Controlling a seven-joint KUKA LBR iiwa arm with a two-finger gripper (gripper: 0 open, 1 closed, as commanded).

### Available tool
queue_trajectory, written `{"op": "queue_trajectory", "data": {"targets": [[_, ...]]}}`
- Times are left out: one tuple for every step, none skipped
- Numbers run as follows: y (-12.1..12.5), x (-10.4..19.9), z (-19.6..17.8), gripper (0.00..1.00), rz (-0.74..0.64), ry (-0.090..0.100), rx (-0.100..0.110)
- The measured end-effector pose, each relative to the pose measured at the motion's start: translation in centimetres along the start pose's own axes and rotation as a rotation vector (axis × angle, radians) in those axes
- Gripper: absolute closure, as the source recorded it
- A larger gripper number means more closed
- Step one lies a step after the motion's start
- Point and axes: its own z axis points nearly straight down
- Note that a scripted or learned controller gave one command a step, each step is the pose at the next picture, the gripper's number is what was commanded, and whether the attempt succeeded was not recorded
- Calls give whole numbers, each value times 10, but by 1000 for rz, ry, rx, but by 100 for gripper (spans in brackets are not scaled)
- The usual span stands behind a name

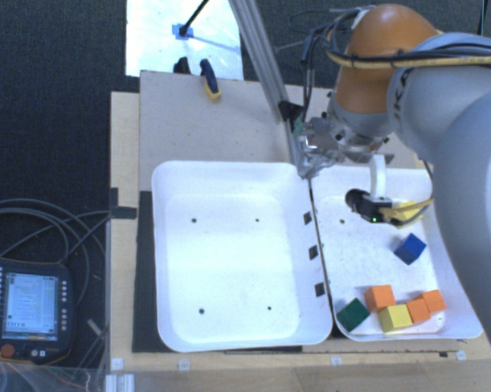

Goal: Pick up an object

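Plainly, the gripper (pixel 309 168) hangs at the far end of the divide between the two bins, right over their touching rims, and I cannot tell whether it is apart or together. The things to pick lie well away from it in the right bin (pixel 348 255). A blue block (pixel 410 248) sits alone mid-bin, while a green block (pixel 353 314), a yellow block (pixel 396 317) and an orange block (pixel 379 297) are crowded at the near end. A descent from here would likely strike the rims and close on nothing. A grab into the cluster could also wedge against neighbouring blocks or knock them aside. The left bin (pixel 227 255) is smooth white plastic on a pale bench (pixel 232 118). A control pad (pixel 28 308) and cables (pixel 59 225) lie on dark carpet (pixel 56 104).
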Motion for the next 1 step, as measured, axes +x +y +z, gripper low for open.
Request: {"op": "queue_trajectory", "data": {"targets": [[28,48,1,100,0,1,-2]]}}
